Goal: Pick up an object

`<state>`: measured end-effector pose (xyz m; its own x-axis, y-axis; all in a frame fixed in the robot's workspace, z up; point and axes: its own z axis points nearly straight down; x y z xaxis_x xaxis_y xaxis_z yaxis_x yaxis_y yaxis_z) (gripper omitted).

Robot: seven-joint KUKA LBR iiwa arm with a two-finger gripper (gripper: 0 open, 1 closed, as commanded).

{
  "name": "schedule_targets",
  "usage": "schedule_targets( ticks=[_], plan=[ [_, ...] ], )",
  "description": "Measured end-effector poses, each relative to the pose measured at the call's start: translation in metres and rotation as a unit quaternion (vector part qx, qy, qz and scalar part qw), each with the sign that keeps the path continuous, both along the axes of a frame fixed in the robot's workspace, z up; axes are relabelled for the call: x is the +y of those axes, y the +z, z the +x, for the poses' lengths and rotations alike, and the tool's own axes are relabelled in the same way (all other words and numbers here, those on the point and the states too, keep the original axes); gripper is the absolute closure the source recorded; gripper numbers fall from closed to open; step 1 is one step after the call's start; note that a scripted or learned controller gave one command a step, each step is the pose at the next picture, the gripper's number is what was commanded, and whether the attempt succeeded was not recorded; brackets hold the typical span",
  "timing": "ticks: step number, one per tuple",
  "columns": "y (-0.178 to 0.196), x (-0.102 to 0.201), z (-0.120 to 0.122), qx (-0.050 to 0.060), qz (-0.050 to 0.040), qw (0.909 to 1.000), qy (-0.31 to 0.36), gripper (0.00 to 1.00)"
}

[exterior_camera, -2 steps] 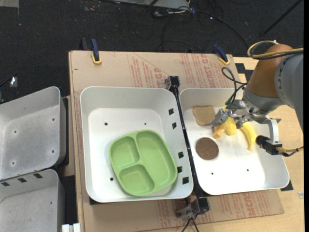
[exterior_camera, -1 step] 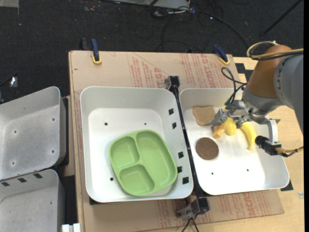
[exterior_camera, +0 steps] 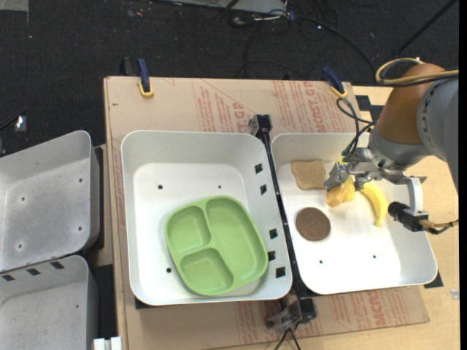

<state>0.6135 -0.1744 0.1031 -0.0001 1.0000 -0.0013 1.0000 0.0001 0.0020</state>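
The end effector (exterior_camera: 343,183) is down in the right bin (exterior_camera: 365,268), right over a yellow chunk (exterior_camera: 340,194), likely its target; whether it grips, I cannot tell. One banana (exterior_camera: 375,201) lies just beside it toward the arm, one toast (exterior_camera: 309,173) just beyond, one brown disc (exterior_camera: 314,224) nearby. One green tray (exterior_camera: 215,246) sits well apart in the other bin (exterior_camera: 146,159), two bins on the counter (exterior_camera: 211,100).

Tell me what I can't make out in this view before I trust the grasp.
- Claw: the wrist above covers it, so whether it grips anything is hidden.
- Yellow chunk: its top is under the claw; contact can't be judged.
- Banana: upper end is hidden by the wrist.
- Bread: right edge is masked by the claw.
- Arm: cut off at the right edge.
- Right bin: far right wall is hidden by the arm.
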Motion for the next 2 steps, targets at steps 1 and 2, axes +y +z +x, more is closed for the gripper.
schedule_targets(
  ticks=[1, 2],
  plan=[
    [0.047, -0.005, 0.008, -0.002, -0.0002, 1.0000, 0.001, 1.00],
    [0.089, -0.004, 0.010, -0.002, -0.0001, 1.0000, 0.001, 1.00]
  ],
)
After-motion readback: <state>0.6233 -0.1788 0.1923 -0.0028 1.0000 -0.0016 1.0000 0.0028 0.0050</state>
